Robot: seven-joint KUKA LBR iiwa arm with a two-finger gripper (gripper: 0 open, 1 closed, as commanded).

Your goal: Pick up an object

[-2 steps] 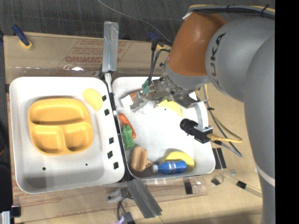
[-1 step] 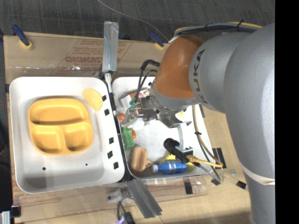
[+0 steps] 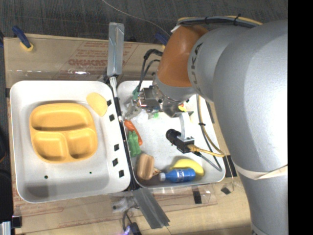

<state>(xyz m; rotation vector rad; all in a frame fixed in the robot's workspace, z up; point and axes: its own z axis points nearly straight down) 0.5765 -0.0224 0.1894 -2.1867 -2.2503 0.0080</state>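
Note:
The right bin [image 3: 161,141] holds an orange carrot [image 3: 132,129] and a green vegetable [image 3: 134,143] along its left wall. A tan cylinder [image 3: 145,166], a blue bottle [image 3: 182,175] and a yellow banana [image 3: 190,165] lie near its front edge. My gripper [image 3: 145,103] sits low over the bin's far left corner, under the orange-banded wrist [image 3: 178,58]. A small green thing [image 3: 154,114] shows just below it, and whether it is being held cannot be made out.
The left bin [image 3: 29,180] carries a yellow divided tray [image 3: 62,130] and a small yellow piece [image 3: 97,103] by its right wall. The big grey arm [image 3: 244,97] covers the right bin's far and right sides. A grey bar [image 3: 115,50] stands behind the bins.

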